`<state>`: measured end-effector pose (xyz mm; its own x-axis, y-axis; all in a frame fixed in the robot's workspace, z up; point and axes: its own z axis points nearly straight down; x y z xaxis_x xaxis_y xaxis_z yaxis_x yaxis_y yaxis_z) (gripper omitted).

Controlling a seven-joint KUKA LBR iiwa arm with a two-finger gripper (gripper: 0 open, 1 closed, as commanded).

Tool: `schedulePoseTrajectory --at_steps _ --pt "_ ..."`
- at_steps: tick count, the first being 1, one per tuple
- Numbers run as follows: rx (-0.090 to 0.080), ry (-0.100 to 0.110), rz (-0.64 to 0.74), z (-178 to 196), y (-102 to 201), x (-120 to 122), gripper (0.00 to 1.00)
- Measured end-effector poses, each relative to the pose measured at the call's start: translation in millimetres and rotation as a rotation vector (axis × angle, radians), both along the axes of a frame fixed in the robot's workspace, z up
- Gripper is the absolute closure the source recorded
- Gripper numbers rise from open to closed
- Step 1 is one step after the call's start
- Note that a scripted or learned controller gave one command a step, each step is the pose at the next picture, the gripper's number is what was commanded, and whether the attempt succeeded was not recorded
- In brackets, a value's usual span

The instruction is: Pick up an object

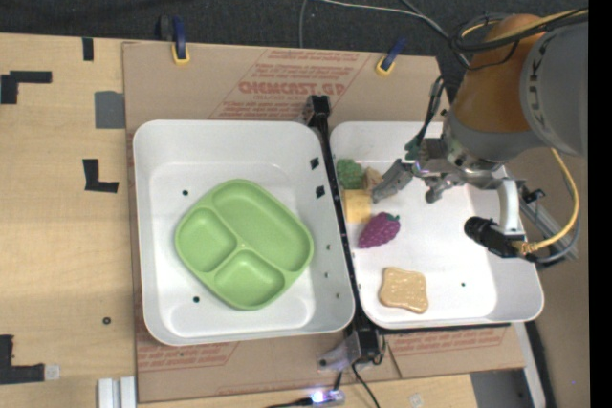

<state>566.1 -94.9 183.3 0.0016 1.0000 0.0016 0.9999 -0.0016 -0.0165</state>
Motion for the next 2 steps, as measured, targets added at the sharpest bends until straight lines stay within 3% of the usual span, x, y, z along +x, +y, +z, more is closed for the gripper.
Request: schedulePoseTrajectory --at_steps 1,2 --pt "-0.001 -0.014 0.004 7.9 0.3 3.2 0.0" --pt "-0.002 -0.011 0.002 -51.8 -7.8 0.6 0.0"
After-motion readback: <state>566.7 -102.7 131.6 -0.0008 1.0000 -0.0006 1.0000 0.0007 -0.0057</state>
